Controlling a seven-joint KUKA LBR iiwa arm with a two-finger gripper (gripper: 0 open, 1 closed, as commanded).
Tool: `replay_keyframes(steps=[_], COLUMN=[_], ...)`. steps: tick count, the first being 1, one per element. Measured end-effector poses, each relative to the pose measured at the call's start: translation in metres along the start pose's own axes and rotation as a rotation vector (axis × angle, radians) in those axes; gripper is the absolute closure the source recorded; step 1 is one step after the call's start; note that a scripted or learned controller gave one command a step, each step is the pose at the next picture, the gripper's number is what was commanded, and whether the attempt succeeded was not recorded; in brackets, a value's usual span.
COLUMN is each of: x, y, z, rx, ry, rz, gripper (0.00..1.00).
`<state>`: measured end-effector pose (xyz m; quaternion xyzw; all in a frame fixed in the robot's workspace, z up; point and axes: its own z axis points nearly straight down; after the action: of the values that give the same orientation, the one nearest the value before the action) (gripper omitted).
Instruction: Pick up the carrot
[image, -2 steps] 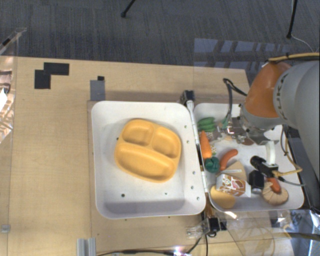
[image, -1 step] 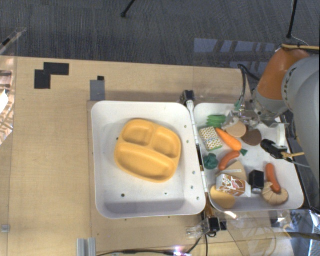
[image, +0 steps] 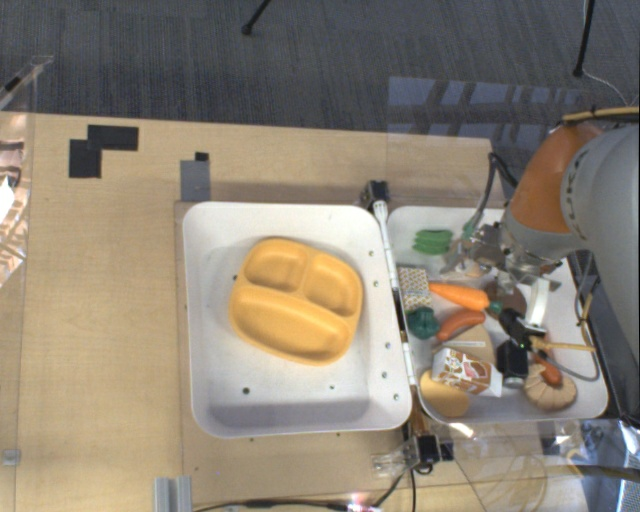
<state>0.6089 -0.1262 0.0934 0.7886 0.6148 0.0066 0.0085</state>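
Camera view: landmark is the patterned block (image: 413, 284), which sits in the right bin (image: 590, 400) against its divider-side wall. The carrot (image: 458, 295) lies flat just to the view's right of the block, about touching it, with its long axis running away from the block toward the arm side. Just below the carrot and roughly parallel to it lies an orange-red tapered piece (image: 460, 324), close enough in shape and colour to be mistaken for it. A dark green lump (image: 421, 322) sits directly below the block, a green piece (image: 432, 240) above it, and a printed carton (image: 466, 370) further down toward the view's bottom. Across the divider, to the view's left of the block, the yellow divided plate (image: 297, 301) sits in the left bin (image: 200, 400), well apart from the work. The gripper (image: 487, 262) hangs up and to the right of the block, near the carrot's far end. The wrist covers it, so I cannot tell how far open it is or whether it has hold of anything. The carrot looks to be resting on the bin floor, so I judge it not lifted. The step in hand looks like lining up. To do it well, centre over the carrot's middle rather than its tip, and close across its narrow width. Go low, since it lies flat. Keep clear of the orange-red piece and the block, then lift straight up. The rounded body may roll or slip out.
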Motion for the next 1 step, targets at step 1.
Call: replay_keyframes(steps=[1], x=[0.0270], y=[-0.0499], z=[-0.0005], rx=[0.002], ry=[-0.001], rz=[0.031], gripper=[0.00])
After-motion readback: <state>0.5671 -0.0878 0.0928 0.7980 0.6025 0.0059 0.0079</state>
